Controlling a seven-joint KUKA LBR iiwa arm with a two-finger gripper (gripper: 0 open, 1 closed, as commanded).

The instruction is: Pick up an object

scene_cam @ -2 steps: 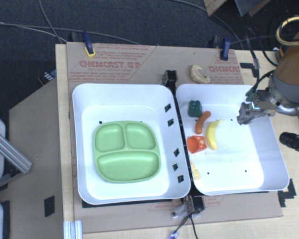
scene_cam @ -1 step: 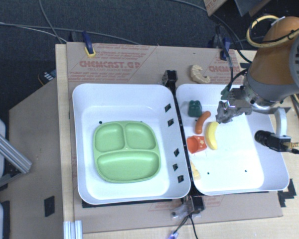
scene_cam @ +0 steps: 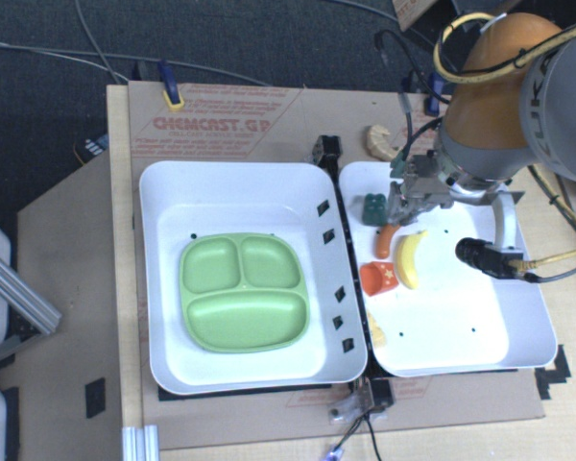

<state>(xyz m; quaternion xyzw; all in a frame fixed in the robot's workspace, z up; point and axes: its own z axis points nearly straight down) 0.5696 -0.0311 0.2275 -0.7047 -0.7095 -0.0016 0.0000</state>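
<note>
In the right bin (scene_cam: 480,344), near its left wall, lie a small teal block (scene_cam: 373,207), an orange carrot-like piece (scene_cam: 387,241), a yellow banana (scene_cam: 408,259) and a red piece with a pale star (scene_cam: 378,278). My gripper (scene_cam: 403,209) hangs under the grey and orange arm, low over the bin's upper left part. It is just above the top end of the orange piece, between the teal block and the banana. The arm's body hides the gripper's tip.
The left bin (scene_cam: 163,257) holds a green divided plate (scene_cam: 243,291). A beige lump (scene_cam: 380,140) lies on the bench behind the right bin. A black clip (scene_cam: 326,149) sits where the bins meet. A black cable fitting (scene_cam: 485,255) hangs over the right bin.
</note>
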